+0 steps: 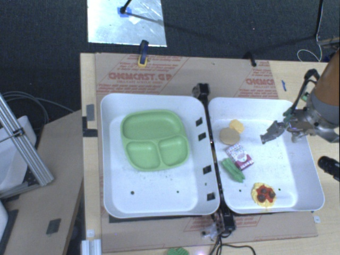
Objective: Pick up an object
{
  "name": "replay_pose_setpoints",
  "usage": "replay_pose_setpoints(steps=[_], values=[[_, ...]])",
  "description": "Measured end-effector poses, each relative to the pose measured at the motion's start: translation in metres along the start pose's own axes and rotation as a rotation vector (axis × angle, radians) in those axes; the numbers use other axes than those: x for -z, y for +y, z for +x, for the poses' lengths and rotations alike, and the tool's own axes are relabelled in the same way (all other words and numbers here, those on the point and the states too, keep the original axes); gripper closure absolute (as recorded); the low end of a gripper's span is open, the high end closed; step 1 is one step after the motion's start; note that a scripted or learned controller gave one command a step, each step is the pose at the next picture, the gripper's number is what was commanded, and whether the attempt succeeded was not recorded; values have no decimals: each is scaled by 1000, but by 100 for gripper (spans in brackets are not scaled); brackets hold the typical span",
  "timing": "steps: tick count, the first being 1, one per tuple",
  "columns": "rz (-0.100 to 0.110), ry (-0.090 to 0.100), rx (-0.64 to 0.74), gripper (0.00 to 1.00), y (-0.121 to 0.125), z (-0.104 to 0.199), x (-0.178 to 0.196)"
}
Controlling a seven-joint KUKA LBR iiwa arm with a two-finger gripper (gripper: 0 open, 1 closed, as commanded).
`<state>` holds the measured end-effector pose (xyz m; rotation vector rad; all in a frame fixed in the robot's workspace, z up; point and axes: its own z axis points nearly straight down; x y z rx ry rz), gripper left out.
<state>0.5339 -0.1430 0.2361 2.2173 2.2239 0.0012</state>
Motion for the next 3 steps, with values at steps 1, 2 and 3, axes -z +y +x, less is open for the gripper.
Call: replay_pose_setpoints(steps=[1, 2, 3], values=[[5, 3, 7, 0, 24, 57, -102], [-8, 1, -6, 0, -1, 43, -151], [-9, 0, -2, 100, 1, 44, -138]])
